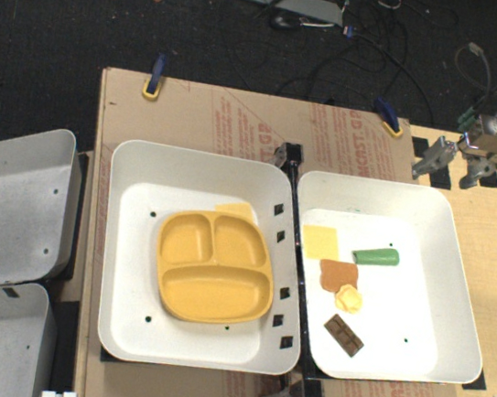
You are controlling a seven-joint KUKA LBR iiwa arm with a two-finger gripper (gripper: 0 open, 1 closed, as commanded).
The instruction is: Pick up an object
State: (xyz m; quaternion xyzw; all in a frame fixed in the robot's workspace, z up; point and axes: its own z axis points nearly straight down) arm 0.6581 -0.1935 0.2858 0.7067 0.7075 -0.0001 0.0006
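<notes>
A brown board-topped bench [243, 113] is seen at the frame's centre, on which two shallow white bins are set side by side: the left bin [130, 185] and the right bin [450, 242], their inner rims touching along a black-clipped seam.

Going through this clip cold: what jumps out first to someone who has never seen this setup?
The big yellow divided plate in the left bin draws the eye first, with a pale yellow piece peeking out behind it. Next comes the cluster in the right bin: a green cylinder, a pale yellow square, a brown slab, a small yellow lump and a dark chocolate-like bar. The gripper hangs beyond that bin's far right corner, holding nothing.
</notes>
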